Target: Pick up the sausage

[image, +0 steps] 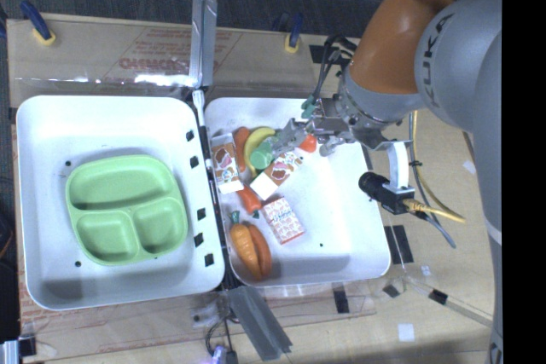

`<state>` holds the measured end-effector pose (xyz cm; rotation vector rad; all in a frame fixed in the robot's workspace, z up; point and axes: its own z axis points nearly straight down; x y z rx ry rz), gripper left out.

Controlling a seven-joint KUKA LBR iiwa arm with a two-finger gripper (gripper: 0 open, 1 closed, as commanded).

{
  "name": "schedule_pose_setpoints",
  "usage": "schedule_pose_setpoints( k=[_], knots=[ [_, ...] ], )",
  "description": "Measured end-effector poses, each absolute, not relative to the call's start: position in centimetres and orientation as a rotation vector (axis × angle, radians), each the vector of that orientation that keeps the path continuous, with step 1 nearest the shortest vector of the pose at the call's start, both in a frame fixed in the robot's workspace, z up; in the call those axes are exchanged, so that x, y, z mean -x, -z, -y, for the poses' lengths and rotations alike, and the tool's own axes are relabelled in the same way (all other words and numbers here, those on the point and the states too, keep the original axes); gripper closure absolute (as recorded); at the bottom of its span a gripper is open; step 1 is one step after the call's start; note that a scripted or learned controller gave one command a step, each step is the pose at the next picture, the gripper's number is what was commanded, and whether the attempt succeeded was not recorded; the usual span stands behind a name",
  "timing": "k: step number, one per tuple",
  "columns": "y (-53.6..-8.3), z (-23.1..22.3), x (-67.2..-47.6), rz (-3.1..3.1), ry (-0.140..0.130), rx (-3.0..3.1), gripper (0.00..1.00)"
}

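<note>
The sausage [241, 138] looks like the orange-red elongated piece in the right bin [358, 243], near its left wall and partly under the other food. My gripper [293, 135] hangs low over the pile just right of it, above a yellow-green fruit [258, 147] and a small carton [281, 170]. A red bit [308, 145] shows just beside the gripper; I cannot tell what it is. The grey arm with its orange band [397, 47] reaches in from the upper right.
The right bin also holds a second carton [225, 166], a flat red-patterned packet [282, 220], an orange-red stub [249, 200] and a brown bread-like piece [251, 251]. The left bin [51, 268] carries a green divided tray [128, 207]. A black cable connector [384, 190] hangs by the right wall.
</note>
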<state>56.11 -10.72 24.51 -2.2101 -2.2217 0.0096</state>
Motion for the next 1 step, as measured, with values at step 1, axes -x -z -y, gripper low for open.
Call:
schedule_pose_setpoints(
  k=[1],
  knots=[
    [-12.69, 9.85, -58.40, 2.581, 0.003, 1.806, 0.00]
  ],
)
